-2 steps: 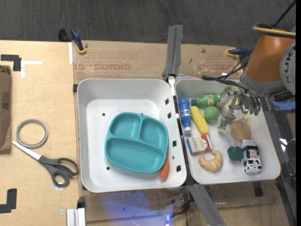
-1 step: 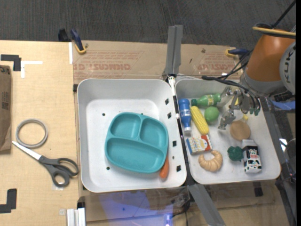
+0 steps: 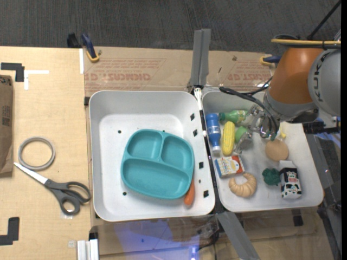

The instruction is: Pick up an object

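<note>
1. We see the end effector (image 3: 264, 124) low in the right bin (image 3: 309, 196), toward its 12 o'clock edge; it is a dark, blurred tangle of metal and cable, and we cannot tell how its tips stand or whether anything sits between them.
2. The orange band (image 3: 293, 75) and grey wrist cover the bin's 1 o'clock corner, and the arm is cut off by the frame edge.
3. At 9 o'clock from the end effector lie a yellow corn cob (image 3: 228, 136), a blue bottle (image 3: 213, 130) and a green item (image 3: 236, 115) partly hidden under the cables.
4. At 5 o'clock from it sits a tan egg-like ball (image 3: 276, 150); further down are a dark green lump (image 3: 270, 175), a cow-patterned carton (image 3: 290, 183), a croissant-shaped pastry (image 3: 242, 184) and a small printed box (image 3: 227, 166).
5. The left bin (image 3: 103, 118) holds a teal divided plate (image 3: 158, 163); an orange carrot (image 3: 189, 195) pokes out at its 5 o'clock rim, half concealed.
</note>
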Robot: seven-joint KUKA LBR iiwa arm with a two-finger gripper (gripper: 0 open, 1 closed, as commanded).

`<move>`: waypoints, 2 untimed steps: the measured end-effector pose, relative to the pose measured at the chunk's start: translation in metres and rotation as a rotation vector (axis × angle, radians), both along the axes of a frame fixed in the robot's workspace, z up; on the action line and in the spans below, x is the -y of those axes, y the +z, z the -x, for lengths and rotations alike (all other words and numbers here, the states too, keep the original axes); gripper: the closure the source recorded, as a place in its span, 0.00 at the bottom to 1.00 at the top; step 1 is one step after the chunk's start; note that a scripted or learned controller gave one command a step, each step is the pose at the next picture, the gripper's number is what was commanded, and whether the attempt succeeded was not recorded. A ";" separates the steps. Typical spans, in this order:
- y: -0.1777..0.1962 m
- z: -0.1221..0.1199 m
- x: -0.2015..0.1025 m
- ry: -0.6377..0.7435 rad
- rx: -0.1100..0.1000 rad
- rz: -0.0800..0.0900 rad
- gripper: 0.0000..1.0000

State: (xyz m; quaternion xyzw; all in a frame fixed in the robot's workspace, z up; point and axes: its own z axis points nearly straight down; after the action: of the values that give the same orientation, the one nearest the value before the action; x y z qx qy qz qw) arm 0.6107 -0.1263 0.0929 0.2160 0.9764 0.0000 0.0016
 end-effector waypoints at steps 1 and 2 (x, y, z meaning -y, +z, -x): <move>-0.001 0.019 -0.032 -0.192 -0.002 0.000 0.00; -0.001 0.057 -0.019 -0.346 -0.003 -0.001 0.00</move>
State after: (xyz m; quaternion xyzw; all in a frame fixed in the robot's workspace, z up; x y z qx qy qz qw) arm 0.5540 -0.1072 0.0916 0.3807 0.9247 -0.0003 -0.0001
